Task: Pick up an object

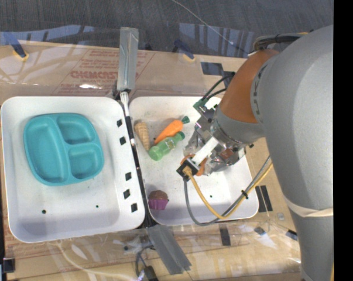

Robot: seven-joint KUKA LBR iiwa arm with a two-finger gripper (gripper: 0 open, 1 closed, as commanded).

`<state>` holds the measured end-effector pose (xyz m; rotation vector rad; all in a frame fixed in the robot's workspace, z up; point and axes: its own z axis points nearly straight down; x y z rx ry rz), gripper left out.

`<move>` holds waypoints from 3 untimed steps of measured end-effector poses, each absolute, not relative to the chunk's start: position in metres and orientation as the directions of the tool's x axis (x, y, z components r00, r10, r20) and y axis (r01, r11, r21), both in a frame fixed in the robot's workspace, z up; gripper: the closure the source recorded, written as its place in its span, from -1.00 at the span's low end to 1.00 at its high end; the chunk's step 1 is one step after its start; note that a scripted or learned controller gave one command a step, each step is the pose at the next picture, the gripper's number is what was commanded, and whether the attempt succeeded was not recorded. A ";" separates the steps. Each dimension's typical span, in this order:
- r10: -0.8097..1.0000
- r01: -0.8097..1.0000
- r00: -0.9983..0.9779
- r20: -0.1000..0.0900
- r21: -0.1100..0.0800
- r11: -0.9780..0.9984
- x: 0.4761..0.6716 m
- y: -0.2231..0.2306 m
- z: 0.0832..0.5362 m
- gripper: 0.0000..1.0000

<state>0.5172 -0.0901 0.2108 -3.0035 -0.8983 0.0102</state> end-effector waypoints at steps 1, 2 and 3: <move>0.411 0.411 0.911 -0.002 -0.002 -0.911 0.544 -0.169 0.260 1.00; 0.517 0.517 0.856 0.005 0.004 -0.856 0.502 -0.212 0.373 1.00; 0.274 0.274 0.962 -0.007 -0.005 -0.962 0.484 -0.096 0.350 1.00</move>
